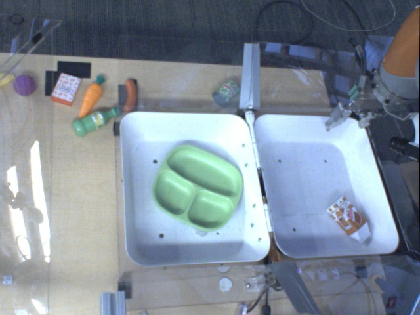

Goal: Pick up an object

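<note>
Your jaws (342, 115) are hovering at the right bin's (308, 176) far right corner, spread and gripping nothing; you are sitting at the approach step. The small printed packet (348, 217) is lying near that bin's near right corner, so you will be needing a reach toward it and a descent.

Left shallow white bin (134, 195): smooth plastic, soft sheen on the floor.
Green three-compartment tray (198, 186): glossy moulded plastic, catching light along the rims.
Small printed packet (348, 218) in the right white bin (308, 169): looks like paper or foil, creased, slightly shiny.
Light wooden bench top (59, 176): matt, pale grain, with glare streaks on the left.
Grey upright post (250, 77): brushed metal, dull.
Orange carrot toy (90, 97): smooth plastic.
</note>
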Motion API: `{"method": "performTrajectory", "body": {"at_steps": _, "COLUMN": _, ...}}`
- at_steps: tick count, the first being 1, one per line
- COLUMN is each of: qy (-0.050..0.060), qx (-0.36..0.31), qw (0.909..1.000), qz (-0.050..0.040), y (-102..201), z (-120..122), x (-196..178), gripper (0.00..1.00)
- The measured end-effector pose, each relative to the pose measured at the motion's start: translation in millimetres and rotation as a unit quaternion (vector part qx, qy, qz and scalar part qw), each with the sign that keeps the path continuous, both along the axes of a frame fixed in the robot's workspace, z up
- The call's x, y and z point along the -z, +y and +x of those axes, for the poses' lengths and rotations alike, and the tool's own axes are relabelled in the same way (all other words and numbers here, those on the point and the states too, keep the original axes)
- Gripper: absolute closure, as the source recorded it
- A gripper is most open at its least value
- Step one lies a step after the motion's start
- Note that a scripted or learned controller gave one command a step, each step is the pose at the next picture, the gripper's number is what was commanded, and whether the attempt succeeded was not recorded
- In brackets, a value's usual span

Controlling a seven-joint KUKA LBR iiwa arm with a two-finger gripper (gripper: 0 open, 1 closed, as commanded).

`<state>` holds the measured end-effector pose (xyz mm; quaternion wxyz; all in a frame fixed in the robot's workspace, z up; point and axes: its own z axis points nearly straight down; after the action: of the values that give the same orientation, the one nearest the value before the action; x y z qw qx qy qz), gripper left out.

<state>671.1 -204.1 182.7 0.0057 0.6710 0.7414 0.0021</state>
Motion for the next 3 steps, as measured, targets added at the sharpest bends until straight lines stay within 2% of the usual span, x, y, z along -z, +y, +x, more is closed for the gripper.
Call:
{"method": "performTrajectory", "body": {"at_steps": 1, "qy": 0.001, "qx": -0.102, "qw": 0.9948, "qz": 0.0002, "y": 4.7, "z": -72.1, "x": 93.7, "gripper": 0.0}}
{"method": "performTrajectory", "body": {"at_steps": 2, "qy": -0.001, "qx": -0.121, "qw": 0.9926, "qz": -0.001, "y": 5.9, "z": -167.8, "x": 92.9, "gripper": 0.0}}
{"method": "performTrajectory", "body": {"at_steps": 3, "qy": -0.006, "qx": -0.123, "qw": 0.9924, "qz": -0.0022, "y": 7.5, "z": -163.6, "x": 80.9, "gripper": 1.0}}
